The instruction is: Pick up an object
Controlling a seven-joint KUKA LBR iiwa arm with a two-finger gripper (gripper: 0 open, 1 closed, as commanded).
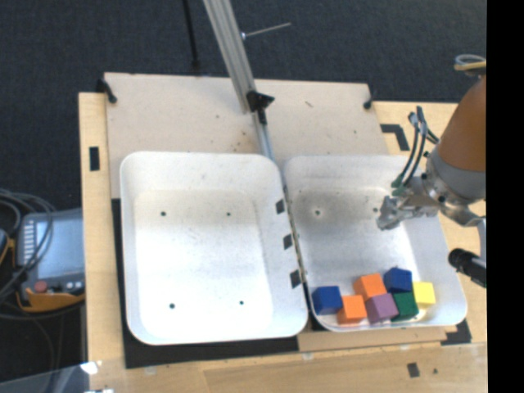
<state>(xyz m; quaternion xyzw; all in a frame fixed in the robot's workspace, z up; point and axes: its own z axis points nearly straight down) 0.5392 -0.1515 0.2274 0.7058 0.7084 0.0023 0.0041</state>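
Several small coloured blocks lie clustered in the near right corner of the right bin (344,187): a blue block (327,299), two orange blocks (369,285) (353,308), a purple block (381,307), a dark blue block (398,280), a green block (405,304) and a yellow block (424,293). My gripper (390,215) hangs over the right side of that bin, up and away from the blocks. Nothing shows between its fingers.
The left bin (205,244) sits beside the right one, with a divider ridge between them. A slanted aluminium pole (233,47) rises from the bench behind the bins. A control pendant (49,256) with cables lies off the bench at left.
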